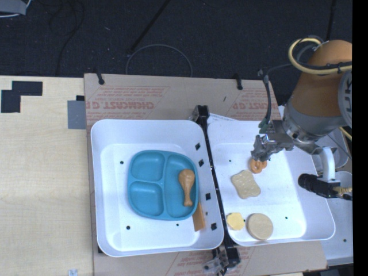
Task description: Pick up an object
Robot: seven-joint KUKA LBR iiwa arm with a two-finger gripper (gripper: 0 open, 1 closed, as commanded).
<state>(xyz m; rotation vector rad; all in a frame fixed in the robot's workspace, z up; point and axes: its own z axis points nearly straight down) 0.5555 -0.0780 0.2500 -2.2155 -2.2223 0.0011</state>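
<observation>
Two shallow white plastic bins sit side by side on the bench. The left bin [109, 148] holds a blue plastic plate with three compartments [152, 183], lying near its middle. A tan toy chicken drumstick [187, 186] rests on the plate's right-hand compartment, its thick end toward the back of the bin and its thin end toward the front. A flat brown wooden stick [199, 218] lies just beside the plate's front right edge, partly tucked under it.

The right bin [299, 211] holds four smaller things. A beige toy bread slice [245, 184] lies near the middle. A round pale tan disc [260, 226] sits at the front of the bin, with a small yellow round piece [234, 221] just beside it on its left. A small orange toy piece [257, 165] lies toward the back of the bin, just behind the bread slice.

The grey two-finger gripper [260, 154] is down inside the right bin, directly over the orange piece and touching or nearly touching its top. From this angle it is impossible to tell how wide the claw stands, or whether the orange piece is between its tips.
</observation>
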